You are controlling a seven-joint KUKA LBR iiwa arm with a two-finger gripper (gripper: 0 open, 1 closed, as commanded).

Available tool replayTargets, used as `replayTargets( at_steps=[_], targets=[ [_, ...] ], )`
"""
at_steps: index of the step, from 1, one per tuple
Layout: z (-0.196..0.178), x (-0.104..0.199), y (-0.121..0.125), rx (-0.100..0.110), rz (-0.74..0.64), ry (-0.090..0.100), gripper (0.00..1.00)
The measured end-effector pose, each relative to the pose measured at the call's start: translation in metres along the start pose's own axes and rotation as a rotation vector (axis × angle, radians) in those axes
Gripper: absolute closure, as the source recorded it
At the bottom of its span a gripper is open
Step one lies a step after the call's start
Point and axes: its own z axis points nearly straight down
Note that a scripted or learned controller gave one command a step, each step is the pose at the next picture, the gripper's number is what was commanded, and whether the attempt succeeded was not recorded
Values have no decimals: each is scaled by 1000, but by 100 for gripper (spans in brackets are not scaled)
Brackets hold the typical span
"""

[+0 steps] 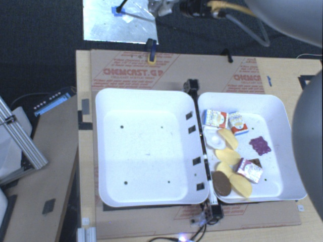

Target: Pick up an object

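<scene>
The brown cookie (221,183) lies near the right bin's (285,188) 6 o'clock edge, touching yellow chips (241,185). Small boxes (215,118) sit at 11 o'clock. The left bin (108,150) has lots of room. I cannot tell about the jaws.

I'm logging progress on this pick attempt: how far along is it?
Nothing looks done yet: the purple grapes, brown cookie and small cartons all lie in the right bin. Nothing is in hand; the gripper is high above the bench. Descent, grasp and lift remain.
</scene>
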Motion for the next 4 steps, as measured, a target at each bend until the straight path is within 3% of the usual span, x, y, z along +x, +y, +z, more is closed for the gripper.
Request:
replayTargets(
  at_steps=[4],
  targets=[
    [-45, 1, 0, -7, -18, 1, 100]
  ],
)
